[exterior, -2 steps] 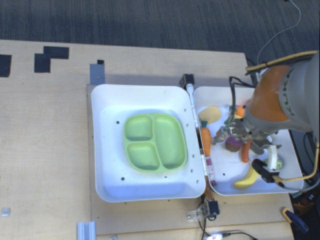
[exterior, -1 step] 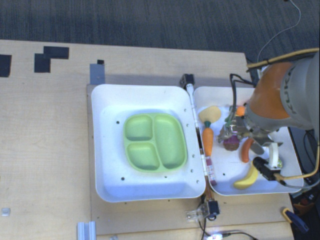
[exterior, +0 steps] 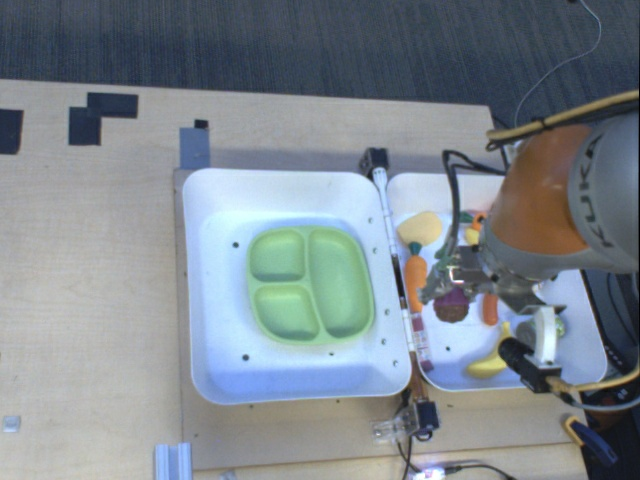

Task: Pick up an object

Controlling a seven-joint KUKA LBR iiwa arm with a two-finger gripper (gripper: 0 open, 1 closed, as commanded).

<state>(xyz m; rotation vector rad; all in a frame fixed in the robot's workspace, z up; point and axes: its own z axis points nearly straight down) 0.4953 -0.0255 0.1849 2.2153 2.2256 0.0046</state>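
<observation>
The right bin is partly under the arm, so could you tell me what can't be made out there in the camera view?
- Gripper: finger state unreadable, too small and cluttered by the wrist.
- Dark purple object: too small to identify; contact with the gripper unclear.
- Right bin: upper right part covered by the arm.
- Yellow object: partly behind a black fitting.

Claw (exterior: 447, 286) over rt bin (exterior: 590, 298), green tray (exterior: 310, 284) left

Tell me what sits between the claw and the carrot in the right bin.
Nothing visible does. The claw hangs over the right bin, with the carrot lying just to its left in the camera view, by the bin's left wall.
</observation>
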